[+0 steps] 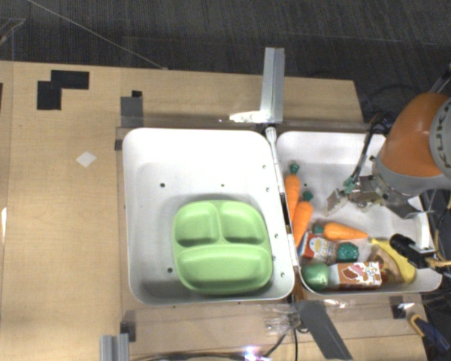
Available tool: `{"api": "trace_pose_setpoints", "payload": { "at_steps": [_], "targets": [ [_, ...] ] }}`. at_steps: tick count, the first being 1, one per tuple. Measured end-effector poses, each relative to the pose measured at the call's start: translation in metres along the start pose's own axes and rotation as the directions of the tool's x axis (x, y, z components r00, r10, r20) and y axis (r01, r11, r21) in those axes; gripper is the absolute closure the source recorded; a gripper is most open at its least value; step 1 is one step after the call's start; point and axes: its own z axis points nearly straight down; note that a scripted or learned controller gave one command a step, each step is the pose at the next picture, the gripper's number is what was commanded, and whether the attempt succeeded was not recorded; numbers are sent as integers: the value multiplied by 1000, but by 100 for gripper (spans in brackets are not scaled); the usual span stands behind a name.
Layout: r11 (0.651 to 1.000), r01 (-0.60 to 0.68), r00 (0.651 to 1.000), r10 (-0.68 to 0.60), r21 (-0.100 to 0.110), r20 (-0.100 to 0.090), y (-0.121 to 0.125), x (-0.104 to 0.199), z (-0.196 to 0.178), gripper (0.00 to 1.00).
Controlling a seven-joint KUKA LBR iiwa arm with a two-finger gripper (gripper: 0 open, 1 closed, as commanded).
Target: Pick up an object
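Note:
My gripper (351, 194) hangs over the middle of the right bin (323, 150), reaching in from the right below the orange band of the arm. Just below and left of it lie three carrots: one along the bin's left wall (292, 191), one beside it (302, 221), and one lying across (344, 232). Nothing shows between the fingers. Nearer the front are a red and white juice carton (358, 274), a small printed packet (320, 247), a green round fruit (314, 277) and a yellow banana (395, 260).
The left bin (146, 164) holds a green divided plate (222, 245) toward its front. A metal post (273, 85) stands behind the wall between the two bins. The things in the right bin crowd its front half.

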Motion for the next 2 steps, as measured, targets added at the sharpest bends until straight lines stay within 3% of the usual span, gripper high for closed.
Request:
{"api": "trace_pose_setpoints", "payload": {
  "at_steps": [1,2],
  "targets": [
    [975,-221,975,221,-7,-1,8,-1,1,0],
    [982,-186,982,186,-13,0,-48,42,0,0]
  ]
}}
